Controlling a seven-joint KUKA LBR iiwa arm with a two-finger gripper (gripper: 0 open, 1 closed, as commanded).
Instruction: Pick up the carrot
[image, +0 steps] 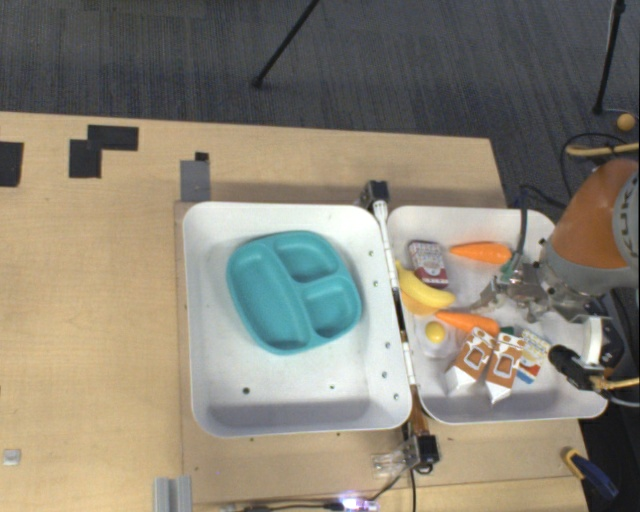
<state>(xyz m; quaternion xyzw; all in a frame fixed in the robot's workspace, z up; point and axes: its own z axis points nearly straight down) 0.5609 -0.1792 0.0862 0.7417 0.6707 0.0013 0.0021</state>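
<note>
A: Carrot — which one? Two orange pieces in the right bin (560, 405). One carrot (481, 253) lies near the far wall, long axis approx. left-right, just beside a small dark-red packet (428, 259). Second carrot (466, 322) lies mid-bin, also approx. left-right, tilted a bit, touching the cartons (495, 360) on its near side.

B: Gripper posn?

A: Gripper (518, 290) sits between the two, w/ the mid-bin carrot just to its near-left and the far one just beyond it. Fingers: can't tell if wide or narrow, metal parts blur together. Nothing seen held.

B: Arm pose?

A: Arm (600, 235) reaches in from the right, orange band above the wrist, wrist low over the bin's right half.

B: Clutter?

A: Banana (423, 291) left of the gripper, by the bin divider. Left bin (215, 400) has a teal plate (293, 291), well apart.

B: Judgement?

A: Either carrot needs only a short shift; closing across the short axis looks best.
</note>
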